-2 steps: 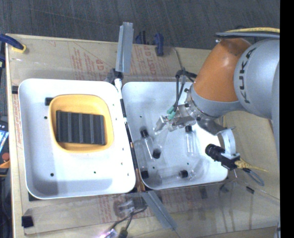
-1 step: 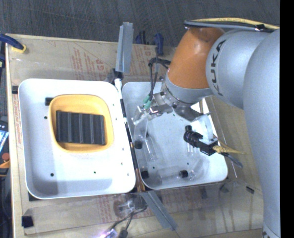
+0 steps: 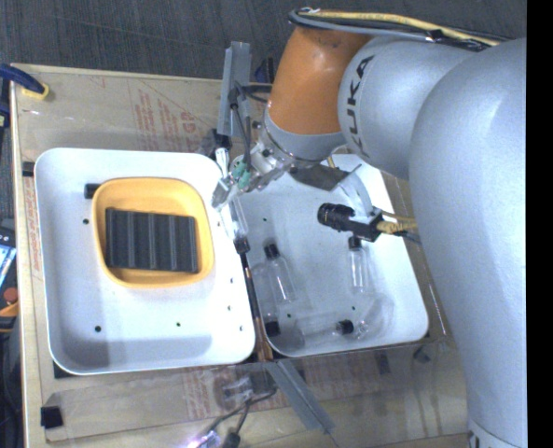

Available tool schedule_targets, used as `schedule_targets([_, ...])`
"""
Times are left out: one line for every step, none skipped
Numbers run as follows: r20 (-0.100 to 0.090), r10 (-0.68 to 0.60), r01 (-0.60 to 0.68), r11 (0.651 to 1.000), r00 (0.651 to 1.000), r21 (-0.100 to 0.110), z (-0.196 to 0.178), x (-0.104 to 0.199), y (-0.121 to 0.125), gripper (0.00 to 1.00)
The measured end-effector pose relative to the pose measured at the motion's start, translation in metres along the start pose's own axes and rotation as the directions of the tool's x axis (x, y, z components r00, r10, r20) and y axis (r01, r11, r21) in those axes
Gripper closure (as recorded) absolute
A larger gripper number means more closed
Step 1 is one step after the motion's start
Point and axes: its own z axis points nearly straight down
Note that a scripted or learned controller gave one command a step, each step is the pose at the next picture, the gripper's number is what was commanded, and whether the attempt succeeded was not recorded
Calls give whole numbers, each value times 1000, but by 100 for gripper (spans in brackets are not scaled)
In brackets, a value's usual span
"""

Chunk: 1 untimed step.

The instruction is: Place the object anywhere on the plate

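- Clear, black-capped bottles [image 3: 281,276] lie in the right bin [image 3: 407,315], apart from the plate; smooth and round, they may slip or roll from a grasp
- Plate [image 3: 150,194], yellow with a dark ribbed centre, sits in the left bin [image 3: 71,334]
- End effector [image 3: 241,174] hangs over the bins' shared rim; whether it is wide or narrow cannot be told, and it could snag that rim

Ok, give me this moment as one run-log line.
claw: above the bins' shared edge, grip unclear | yellow plate: left bin, dark grid insert | clear bottles: lying in right bin | placement: not done
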Motion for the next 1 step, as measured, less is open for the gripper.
schedule_targets([0,-166,166,986,986,-1,-62,-5,51,100])
